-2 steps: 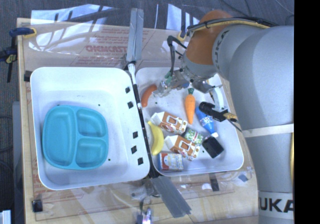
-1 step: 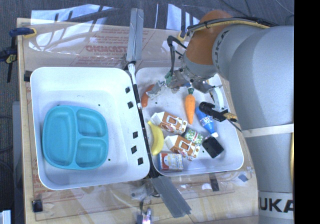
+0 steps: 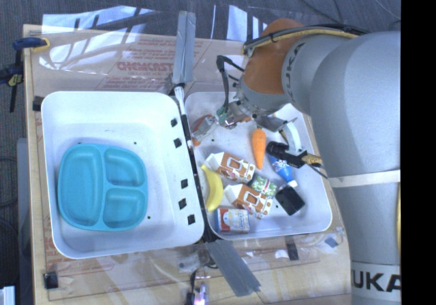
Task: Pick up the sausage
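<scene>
The gripper (image 3: 228, 114) sits low in the far part of the right bin (image 3: 315, 218), under the arm's orange band (image 3: 269, 69); whether it is spread or closed cannot be told from this angle. Just left of it, near the bin's left wall, lies a small brownish piece, possibly the sausage (image 3: 199, 126), apart from the gripper. Nearer in the same bin lie a carrot (image 3: 259, 148), a banana (image 3: 213, 188) and juice cartons (image 3: 235, 168). The left bin (image 3: 82, 109) holds a blue divided tray (image 3: 102, 186).
</scene>
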